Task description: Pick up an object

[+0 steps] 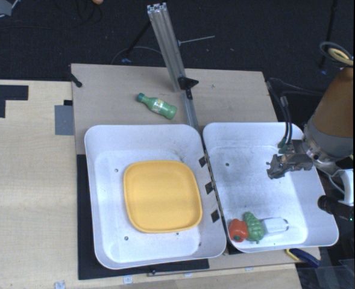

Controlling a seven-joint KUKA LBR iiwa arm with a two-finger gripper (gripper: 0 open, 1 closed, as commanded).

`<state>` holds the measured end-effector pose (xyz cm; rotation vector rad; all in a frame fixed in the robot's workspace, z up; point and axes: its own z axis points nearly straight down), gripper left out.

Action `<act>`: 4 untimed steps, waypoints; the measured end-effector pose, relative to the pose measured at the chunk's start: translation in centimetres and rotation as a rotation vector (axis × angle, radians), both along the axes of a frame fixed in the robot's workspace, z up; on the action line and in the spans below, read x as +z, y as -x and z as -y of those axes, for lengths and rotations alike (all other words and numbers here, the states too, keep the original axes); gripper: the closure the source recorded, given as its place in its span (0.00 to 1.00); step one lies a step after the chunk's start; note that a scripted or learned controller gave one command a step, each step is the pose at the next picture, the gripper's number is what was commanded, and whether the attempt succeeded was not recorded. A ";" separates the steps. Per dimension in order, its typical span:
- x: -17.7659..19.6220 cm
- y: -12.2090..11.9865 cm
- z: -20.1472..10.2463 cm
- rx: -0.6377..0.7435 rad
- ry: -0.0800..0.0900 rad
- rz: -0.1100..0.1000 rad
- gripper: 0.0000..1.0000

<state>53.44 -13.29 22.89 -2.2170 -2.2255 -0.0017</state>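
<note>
My hand (278,167) hangs over the right bin (249,149), near its right wall; I cannot tell whether it is released or clenched. Below it, at the bin's near edge, lie a red and green toy (248,228) touching a clear white piece (275,225). Far to its left, a yellow plate (162,195) sits in the left bin (105,155). A green bottle (157,106) lies on the tabletop (225,95) beyond.

Red and green toy (248,228), perhaps vegetables, right bin's (249,143) near edge

Gripper (276,168) over right bin (249,143); yellow plate (163,195) — left bin (102,161).
</note>
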 end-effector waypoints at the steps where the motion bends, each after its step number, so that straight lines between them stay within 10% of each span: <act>1: -1.0 -0.6 -4.9 0.000 0.000 -0.001 1.00; 4: 1.2 -2.9 -21.3 -0.001 0.000 -0.001 1.00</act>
